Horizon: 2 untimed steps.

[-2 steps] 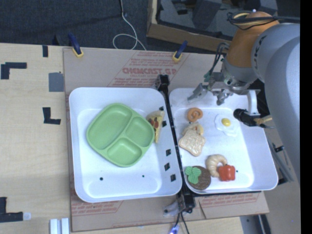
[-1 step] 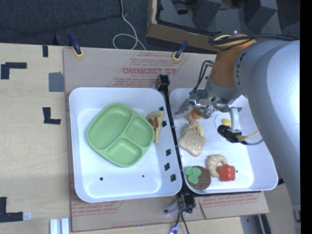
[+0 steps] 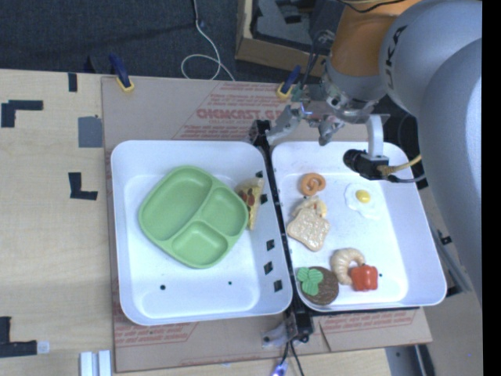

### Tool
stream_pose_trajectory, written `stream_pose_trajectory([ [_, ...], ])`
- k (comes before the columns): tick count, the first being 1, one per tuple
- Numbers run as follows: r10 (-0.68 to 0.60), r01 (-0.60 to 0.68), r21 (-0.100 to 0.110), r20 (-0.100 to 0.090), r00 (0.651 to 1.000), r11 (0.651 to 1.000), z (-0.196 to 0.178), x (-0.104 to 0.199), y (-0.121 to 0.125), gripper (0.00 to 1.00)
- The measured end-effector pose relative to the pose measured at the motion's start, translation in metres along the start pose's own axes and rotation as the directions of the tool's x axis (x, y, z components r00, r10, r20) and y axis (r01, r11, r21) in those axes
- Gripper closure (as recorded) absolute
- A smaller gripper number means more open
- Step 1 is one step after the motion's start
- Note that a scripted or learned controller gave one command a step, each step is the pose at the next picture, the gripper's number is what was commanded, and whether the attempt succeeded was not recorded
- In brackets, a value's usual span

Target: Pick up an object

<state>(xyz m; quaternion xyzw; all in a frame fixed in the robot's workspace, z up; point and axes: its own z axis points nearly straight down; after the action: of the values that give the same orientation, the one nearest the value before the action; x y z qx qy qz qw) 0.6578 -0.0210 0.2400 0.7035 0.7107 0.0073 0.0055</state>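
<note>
**Crowded right bin leaves little room for a clean pick**

The end effector (image 3: 325, 124) hangs above the far rim of the right bin (image 3: 415, 233), under the orange band of the arm (image 3: 438, 45). Whether it is spread or closed cannot be told from this angle, and nothing can be seen gripped in it.

The candidates lie mostly in the right bin: a small doughnut (image 3: 312, 183) nearest the end effector, a fried egg (image 3: 362, 197) to its right, a slice of toast (image 3: 308, 228) just below the doughnut, and at the near end a croissant-like piece (image 3: 345, 262) touching a red pepper (image 3: 364, 276), with a brown cookie topped in green (image 3: 317, 285) just beside them. The left bin (image 3: 125, 233) holds a green divided plate (image 3: 192, 216) and a small yellowish item (image 3: 251, 197) pressed between the plate and the bin wall.

Likely trouble — the egg and toast lie flat and may slip out of a pinch. The doughnut sits close to the toast, so a descent slightly off could nudge both. The near cluster is tight enough that closing on one piece may drag its neighbour. The yellowish item sits near the divide between the bins — a collision risk
</note>
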Motion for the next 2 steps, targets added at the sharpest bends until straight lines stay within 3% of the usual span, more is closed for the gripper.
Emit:
stream_pose_trajectory([
  [1, 0.010, -0.010, 0.019, 0.001, 1.000, 1.000, -0.044, 0.000, -0.123, 0.00],
  [2, 0.007, -0.007, 0.028, 0.001, 1.000, 1.000, -0.009, 0.045, -0.177, 0.00],
])
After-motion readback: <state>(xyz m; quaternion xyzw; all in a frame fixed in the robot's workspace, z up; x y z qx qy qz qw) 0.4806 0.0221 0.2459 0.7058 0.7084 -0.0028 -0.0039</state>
